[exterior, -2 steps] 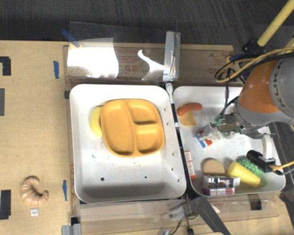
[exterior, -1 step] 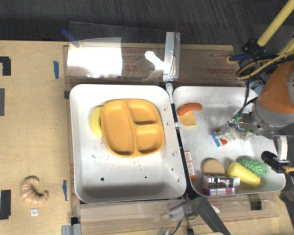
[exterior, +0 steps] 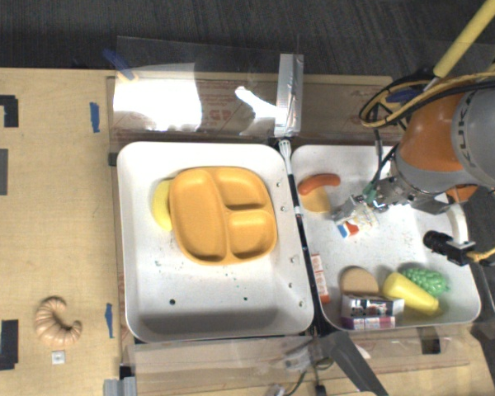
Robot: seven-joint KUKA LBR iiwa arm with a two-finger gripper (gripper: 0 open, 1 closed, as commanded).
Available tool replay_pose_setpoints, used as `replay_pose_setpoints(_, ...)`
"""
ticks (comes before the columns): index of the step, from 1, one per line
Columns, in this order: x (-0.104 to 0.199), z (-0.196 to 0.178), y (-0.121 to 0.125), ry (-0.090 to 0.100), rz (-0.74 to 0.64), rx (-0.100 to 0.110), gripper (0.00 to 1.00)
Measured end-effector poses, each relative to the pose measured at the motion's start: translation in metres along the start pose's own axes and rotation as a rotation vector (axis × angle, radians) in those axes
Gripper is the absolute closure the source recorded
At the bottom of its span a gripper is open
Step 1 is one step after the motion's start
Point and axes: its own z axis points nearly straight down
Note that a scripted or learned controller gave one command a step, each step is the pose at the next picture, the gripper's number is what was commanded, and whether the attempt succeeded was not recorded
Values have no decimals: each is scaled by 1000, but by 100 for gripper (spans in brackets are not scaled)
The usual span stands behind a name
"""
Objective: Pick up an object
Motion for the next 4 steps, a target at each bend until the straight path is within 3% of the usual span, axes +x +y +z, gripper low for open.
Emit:
replay_pose_setpoints(1, 27, -93, 38, 7, 192, 15, 0)
replay_pose_setpoints(2, -19, -102, 65, 7, 102, 18, 0)
replay_pose_setpoints(3, -20, -52, 30, 12, 51, 26, 0)
replay_pose_setpoints(4, 7, -7, 31, 16, -321, 20, 0)
